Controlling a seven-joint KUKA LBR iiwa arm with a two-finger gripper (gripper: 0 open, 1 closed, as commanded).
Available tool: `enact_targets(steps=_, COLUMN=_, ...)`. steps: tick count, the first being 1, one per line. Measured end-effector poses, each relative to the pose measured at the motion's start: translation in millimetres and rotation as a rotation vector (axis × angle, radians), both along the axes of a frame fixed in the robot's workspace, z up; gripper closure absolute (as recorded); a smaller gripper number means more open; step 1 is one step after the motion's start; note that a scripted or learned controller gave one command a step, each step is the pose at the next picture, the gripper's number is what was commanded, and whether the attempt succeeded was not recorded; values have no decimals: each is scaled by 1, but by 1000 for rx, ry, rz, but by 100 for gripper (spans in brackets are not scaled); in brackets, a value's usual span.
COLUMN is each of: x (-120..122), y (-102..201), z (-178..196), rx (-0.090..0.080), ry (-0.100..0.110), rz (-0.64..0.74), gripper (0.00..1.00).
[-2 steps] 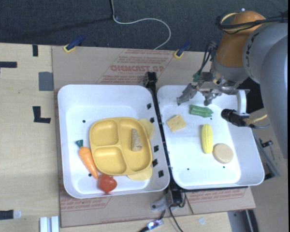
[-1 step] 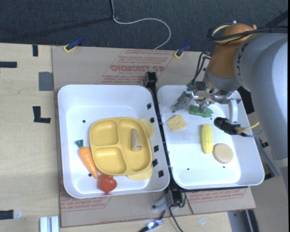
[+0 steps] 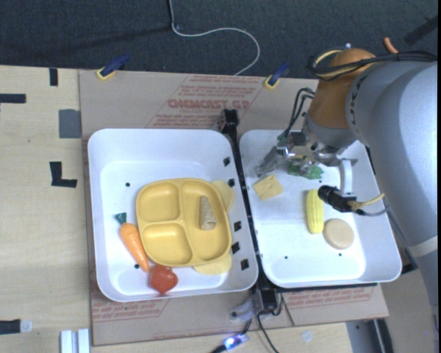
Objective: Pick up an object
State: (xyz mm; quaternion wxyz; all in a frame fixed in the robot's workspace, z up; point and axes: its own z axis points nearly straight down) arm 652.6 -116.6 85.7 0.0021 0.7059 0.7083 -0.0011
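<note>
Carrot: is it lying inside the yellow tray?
No, the carrot lies on the left bin's floor, along the yellow tray's left edge.

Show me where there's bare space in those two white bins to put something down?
Right bin: the front floor is bare, below the corn cob and tan disc. Its back is crowded by the gripper, a green item and a yellow wedge. Left bin: a bare strip along the back, behind the yellow tray; carrot and tomato crowd the front-left.
</note>
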Motion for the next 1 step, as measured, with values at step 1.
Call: enact_targets(steps=1, x=1, y=1, z=12, rx=1, ry=-3, rz=0, gripper=100)
